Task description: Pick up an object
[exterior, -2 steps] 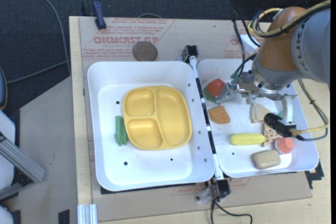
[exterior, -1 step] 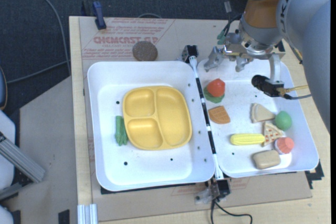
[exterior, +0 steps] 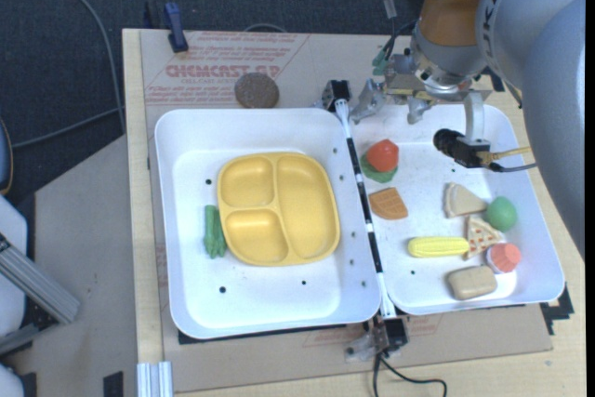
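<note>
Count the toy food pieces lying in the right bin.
8: tomato and bread slice near the divider; corn in the middle; wedge, green ball, pizza slice, red round piece, loaf rightward. The arm may hide more.

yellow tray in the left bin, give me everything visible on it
The yellow tray is a rounded-rectangle plate, glossy like moulded plastic, divided by raised ridges into three compartments: two along the far side, one wider along the near side. All three look bare. It lies flat, slightly rotated, on the floor of the left bin, roughly central. A green pod-shaped toy lies along its left edge, close or just touching; contact can't be settled.
</note>
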Robot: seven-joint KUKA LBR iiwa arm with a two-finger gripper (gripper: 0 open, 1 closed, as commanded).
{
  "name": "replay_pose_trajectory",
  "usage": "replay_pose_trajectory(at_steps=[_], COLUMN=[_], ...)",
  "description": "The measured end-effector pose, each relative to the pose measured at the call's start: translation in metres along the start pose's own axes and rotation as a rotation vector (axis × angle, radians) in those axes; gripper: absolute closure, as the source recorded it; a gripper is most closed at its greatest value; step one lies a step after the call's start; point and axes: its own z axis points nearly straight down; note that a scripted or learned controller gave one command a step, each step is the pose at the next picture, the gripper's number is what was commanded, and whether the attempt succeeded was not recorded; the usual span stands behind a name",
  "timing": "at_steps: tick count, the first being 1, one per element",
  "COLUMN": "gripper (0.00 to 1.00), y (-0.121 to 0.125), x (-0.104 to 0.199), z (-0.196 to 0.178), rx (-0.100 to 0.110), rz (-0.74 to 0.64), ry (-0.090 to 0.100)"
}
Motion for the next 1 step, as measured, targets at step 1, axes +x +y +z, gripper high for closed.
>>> replay_pose_trajectory(at_steps=[1], gripper=[0.00], y=[-0.0694], x=[-0.0162], z=[0.0002], rx=[0.005], rz=[0.002], ry=[0.002])
